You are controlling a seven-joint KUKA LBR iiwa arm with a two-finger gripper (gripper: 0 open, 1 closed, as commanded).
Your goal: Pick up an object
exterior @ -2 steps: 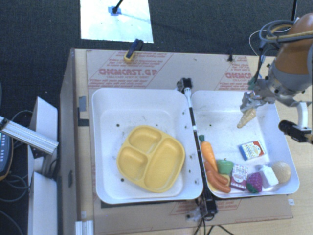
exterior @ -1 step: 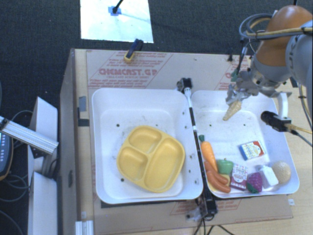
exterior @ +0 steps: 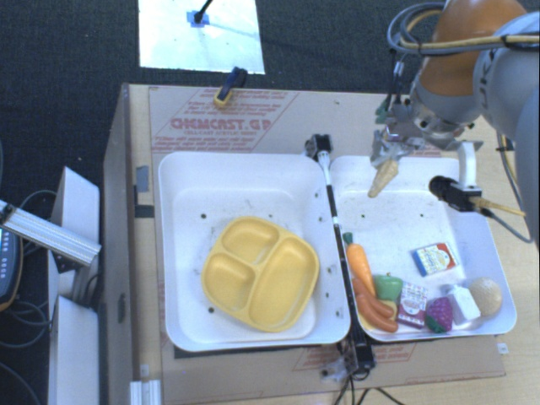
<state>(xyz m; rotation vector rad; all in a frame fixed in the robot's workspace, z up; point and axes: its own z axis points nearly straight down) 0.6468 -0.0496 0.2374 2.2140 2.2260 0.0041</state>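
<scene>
My gripper (exterior: pixel 390 152) hangs over the far left corner of the right bin (exterior: pixel 384 226). It is shut on the top of a tan cone (exterior: pixel 384 178), which points down and to the left, lifted off the bin floor. Along the near side of the right bin lie an orange carrot (exterior: pixel 360 266), a green pepper (exterior: pixel 388 287), a sausage (exterior: pixel 376 312), a red packet (exterior: pixel 413 304), purple grapes (exterior: pixel 439 315), a white block (exterior: pixel 464 304) and a tan ball (exterior: pixel 486 294). A small red and blue carton (exterior: pixel 434 258) lies a little farther back.
The left bin (exterior: pixel 194 192) holds a yellow divided plate (exterior: pixel 260 272). A black divider bar (exterior: pixel 336 234) runs between the bins. A black cylinder on a white bracket (exterior: pixel 449 191) sticks out beside the gripper, over the right bin's far edge.
</scene>
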